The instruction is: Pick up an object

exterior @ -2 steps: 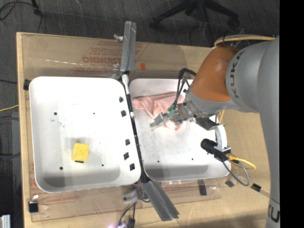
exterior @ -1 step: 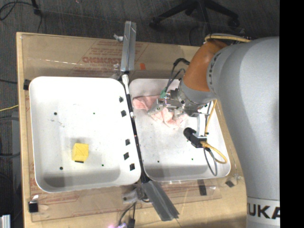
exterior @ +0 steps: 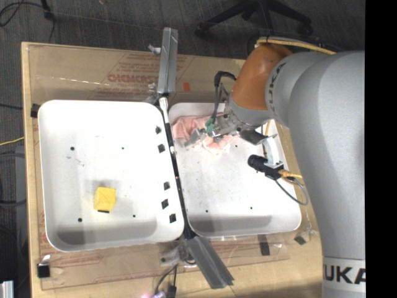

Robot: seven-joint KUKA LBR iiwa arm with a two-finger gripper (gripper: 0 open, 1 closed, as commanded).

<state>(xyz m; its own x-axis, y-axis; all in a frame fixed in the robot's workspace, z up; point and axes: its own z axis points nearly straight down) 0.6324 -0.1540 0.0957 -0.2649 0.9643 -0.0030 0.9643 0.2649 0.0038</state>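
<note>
The grey arm is reaching in from the right, its thick link filling that side of the view. The orange band is sitting above the wrist, which is bending down and leftward. The gripper is pointing down at the wrist's end (its fingers are too small and cluttered to make out).

bright, even overhead light; white bins glare slightly, soft shadows, mild overall blur.
</note>
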